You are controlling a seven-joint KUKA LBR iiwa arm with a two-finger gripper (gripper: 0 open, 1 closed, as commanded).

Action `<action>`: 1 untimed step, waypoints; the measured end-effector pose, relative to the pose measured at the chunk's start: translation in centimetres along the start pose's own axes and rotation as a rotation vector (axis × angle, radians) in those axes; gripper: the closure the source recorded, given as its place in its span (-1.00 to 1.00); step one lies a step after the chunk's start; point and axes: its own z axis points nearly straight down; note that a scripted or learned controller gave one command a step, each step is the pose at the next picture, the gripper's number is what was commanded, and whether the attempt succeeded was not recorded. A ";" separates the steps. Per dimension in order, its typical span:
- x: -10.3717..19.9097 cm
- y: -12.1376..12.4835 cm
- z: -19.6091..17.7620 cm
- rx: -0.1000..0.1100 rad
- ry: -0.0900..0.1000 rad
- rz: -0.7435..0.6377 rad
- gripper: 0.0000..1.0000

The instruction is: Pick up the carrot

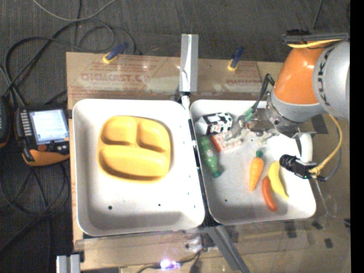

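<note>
One carrot [256, 172] lies in my right bin [239, 209], beside a banana [277, 178]. The gripper [248, 125] hangs above it near a carton [218, 122]; jaw state: I cannot tell.

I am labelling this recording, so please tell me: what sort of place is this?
Probably a robotics lab: a KUKA arm over two white bins, toy food such as a carrot, and loose cables on the floor.
</note>
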 end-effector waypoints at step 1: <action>-1.2 0.5 -4.9 -0.001 -0.001 -0.008 -1.00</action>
